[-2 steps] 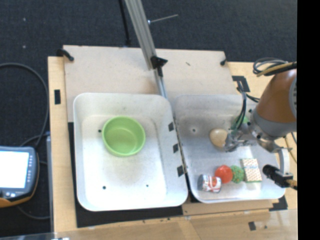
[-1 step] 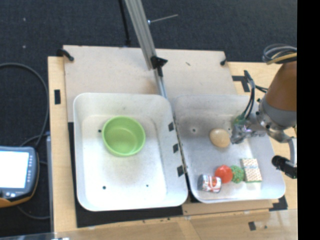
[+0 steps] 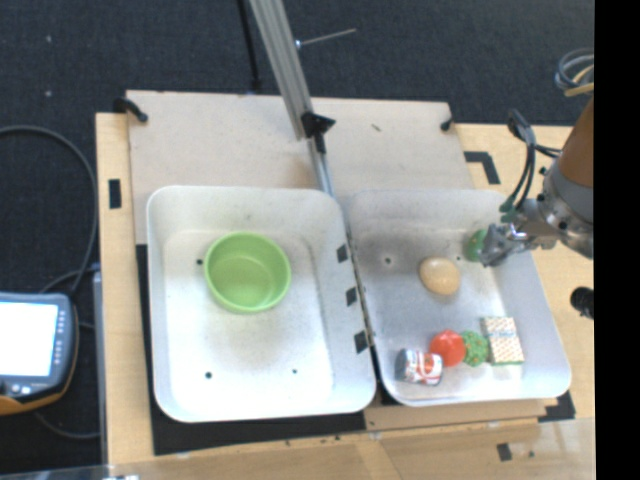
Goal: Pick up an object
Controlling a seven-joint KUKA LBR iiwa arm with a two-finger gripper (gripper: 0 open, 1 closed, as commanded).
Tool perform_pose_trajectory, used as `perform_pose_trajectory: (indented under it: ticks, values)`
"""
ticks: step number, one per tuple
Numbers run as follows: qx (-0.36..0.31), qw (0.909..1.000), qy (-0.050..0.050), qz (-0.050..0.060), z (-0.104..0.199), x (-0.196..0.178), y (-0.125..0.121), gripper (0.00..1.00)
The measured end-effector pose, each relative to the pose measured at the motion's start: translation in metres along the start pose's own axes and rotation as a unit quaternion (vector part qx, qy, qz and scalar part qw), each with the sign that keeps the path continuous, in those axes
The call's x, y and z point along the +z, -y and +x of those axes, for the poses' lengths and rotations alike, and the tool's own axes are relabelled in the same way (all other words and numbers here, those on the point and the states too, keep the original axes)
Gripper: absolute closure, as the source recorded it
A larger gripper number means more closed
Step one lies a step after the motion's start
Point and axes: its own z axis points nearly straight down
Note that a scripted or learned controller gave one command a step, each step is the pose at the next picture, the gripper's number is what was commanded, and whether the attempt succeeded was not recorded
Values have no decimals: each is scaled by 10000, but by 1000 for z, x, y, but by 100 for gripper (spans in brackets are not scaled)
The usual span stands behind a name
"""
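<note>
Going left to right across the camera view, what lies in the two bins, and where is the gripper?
Green bowl in the left bin → silver-and-red packet → beige egg-like object → red tomato-like toy → gripper → patterned box.

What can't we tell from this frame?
- Gripper, camera view: too small and blurred to tell whether the fingers are open or holding the green thing at their tips.
- Arm: cut off by the right edge above the wrist.
- Silver-and-red object in the right bin: too small to identify.
- Patterned box: print unreadable.
</note>
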Motion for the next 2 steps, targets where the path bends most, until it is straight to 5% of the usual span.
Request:
perform_pose_trajectory:
  ticks: [1,2]
  values:
    - [-4,10000,-12,32,-1,-11,-1,100]
    - [-17,10000,-18,35,50,-14,14,100]
